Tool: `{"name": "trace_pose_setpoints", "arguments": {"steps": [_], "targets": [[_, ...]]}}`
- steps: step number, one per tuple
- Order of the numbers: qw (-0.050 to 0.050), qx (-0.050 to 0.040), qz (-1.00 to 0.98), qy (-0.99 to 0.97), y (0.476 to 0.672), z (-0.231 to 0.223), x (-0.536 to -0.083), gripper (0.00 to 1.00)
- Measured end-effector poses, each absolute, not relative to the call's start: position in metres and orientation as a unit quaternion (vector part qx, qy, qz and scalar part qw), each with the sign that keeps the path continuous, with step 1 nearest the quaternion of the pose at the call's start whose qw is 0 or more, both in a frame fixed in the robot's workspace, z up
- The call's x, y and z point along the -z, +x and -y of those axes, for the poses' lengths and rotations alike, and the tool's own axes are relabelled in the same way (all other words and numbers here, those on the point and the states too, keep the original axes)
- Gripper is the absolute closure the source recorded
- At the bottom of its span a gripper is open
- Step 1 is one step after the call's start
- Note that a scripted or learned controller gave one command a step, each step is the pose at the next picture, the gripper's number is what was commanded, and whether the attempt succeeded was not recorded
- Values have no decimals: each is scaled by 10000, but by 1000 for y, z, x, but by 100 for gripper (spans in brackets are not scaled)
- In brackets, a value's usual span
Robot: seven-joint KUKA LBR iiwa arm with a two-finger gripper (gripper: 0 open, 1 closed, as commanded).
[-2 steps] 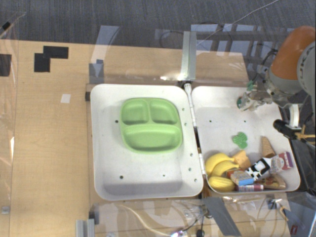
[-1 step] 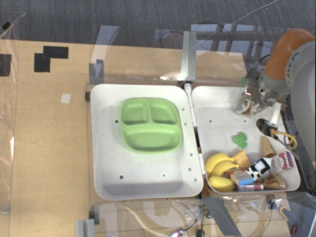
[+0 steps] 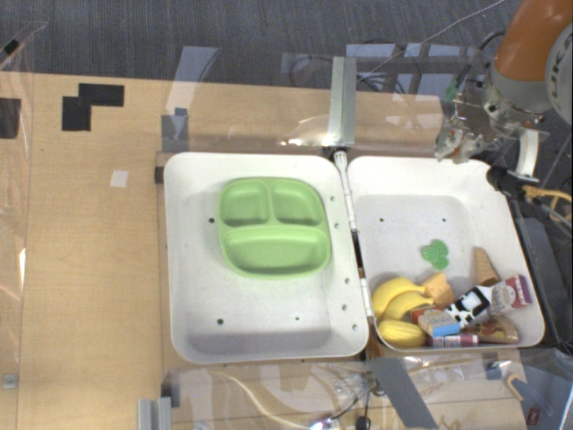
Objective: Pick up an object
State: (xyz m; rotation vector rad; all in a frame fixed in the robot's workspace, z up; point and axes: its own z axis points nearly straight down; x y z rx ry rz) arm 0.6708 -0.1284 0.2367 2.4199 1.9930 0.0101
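The gripper (image 3: 458, 141) is hovering over the right bin's (image 3: 403, 195) far edge; I cannot tell its state. Bananas (image 3: 400, 305) are lying in the near corner.

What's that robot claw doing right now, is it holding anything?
Gripper: above the far edge of the right bin; whether it is open, shut or holding something cannot be told.
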Motion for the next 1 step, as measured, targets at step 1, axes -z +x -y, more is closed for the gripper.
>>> {"name": "trace_pose_setpoints", "arguments": {"steps": [1], "targets": [[11,-15,-5270,8499,670,111,-205,100]]}}
